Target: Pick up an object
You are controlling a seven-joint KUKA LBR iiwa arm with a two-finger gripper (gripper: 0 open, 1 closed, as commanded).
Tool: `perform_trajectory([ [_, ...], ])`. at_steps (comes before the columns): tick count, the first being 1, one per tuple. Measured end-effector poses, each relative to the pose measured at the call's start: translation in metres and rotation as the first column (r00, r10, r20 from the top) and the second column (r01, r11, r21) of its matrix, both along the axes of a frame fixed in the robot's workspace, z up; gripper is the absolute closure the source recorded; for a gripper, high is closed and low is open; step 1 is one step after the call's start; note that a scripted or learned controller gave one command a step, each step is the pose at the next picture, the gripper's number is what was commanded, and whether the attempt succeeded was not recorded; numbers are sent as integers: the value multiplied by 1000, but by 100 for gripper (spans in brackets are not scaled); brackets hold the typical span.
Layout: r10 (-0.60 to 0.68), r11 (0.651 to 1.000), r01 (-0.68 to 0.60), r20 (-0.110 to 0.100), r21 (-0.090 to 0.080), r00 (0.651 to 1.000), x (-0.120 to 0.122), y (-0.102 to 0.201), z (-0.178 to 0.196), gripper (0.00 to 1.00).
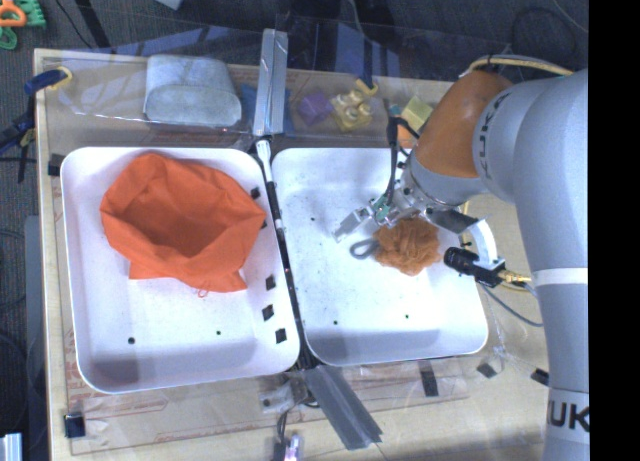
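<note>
A brown fuzzy lump (409,245) lies in the right bin (340,319), toward its right side. My gripper (356,235) hangs low over this bin, just left of the lump. Its two silver fingers (349,222) stand spread apart, open, with bare bin floor between them. The wrist and the orange band (455,129) rise behind the lump and hide its far edge. A crumpled orange cloth (182,219) fills the upper half of the left bin (150,339).
A metal divider (278,249) runs between the bins. Behind the bins lie a grey-white pouch (193,91), a purple piece (318,107) and a yellow toy (353,107). The grey arm (545,179) takes up the right side.
</note>
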State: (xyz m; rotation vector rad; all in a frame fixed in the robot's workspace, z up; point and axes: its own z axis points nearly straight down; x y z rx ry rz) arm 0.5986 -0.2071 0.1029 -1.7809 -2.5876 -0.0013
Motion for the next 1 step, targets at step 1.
perform_trajectory([
  [1,0,1000,0,0,0,1000,0,0,0,0],
])
